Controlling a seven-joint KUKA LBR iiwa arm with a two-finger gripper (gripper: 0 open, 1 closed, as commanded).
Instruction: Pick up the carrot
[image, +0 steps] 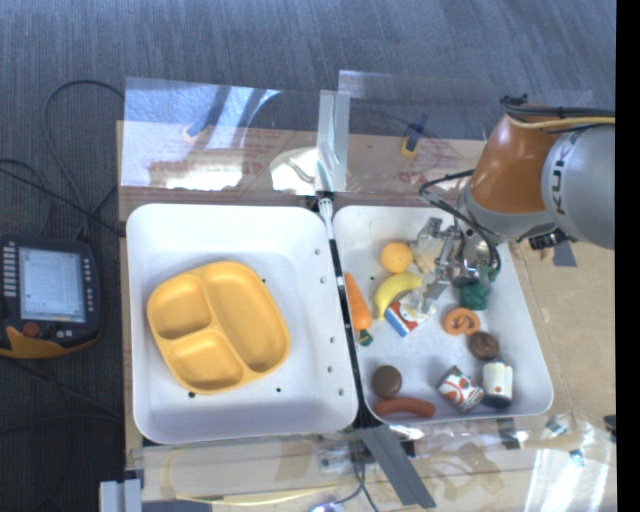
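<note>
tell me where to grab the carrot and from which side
Grip the carrot across its orange middle, coming straight down. It lies lengthwise against the right bin's left wall, green end toward the camera, so the jaws probably need to close along its width with one finger slipping into the narrow gap by the wall; the banana side is freer.

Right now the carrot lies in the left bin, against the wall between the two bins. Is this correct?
Not quite. The carrot lies in the right bin, not the left, against the wall between the two bins. The camera view shows it.
</note>
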